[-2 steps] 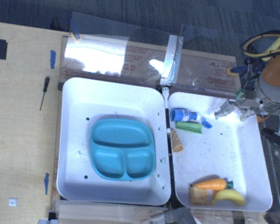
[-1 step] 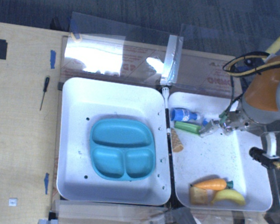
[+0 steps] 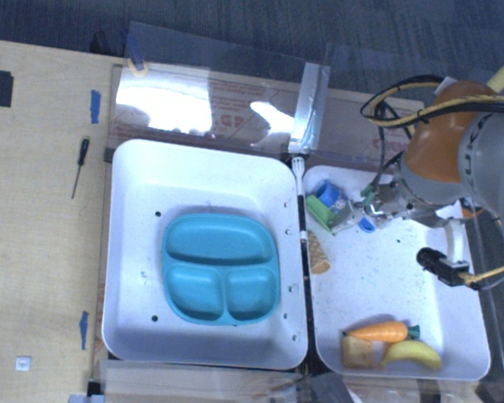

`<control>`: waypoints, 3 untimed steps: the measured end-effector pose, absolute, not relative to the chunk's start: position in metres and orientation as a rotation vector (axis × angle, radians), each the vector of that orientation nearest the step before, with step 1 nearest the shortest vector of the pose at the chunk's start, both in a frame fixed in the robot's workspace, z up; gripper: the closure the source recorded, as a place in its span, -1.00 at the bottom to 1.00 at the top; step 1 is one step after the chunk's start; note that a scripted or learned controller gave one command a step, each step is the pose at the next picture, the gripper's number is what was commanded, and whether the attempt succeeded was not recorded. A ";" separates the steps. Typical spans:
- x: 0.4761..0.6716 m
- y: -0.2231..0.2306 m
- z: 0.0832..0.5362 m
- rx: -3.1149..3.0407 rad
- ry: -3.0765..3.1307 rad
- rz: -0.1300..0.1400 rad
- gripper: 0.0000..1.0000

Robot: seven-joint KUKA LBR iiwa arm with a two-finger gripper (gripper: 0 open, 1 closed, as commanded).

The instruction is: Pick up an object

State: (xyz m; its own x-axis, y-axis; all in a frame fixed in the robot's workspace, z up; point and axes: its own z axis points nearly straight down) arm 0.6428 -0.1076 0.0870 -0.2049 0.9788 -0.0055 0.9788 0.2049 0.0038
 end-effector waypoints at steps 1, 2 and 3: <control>0.645 -0.107 0.100 1.973 2.428 0.009 1.00; 0.612 -0.118 0.171 2.144 2.285 0.008 1.00; 0.565 -0.058 0.240 2.120 2.309 0.014 1.00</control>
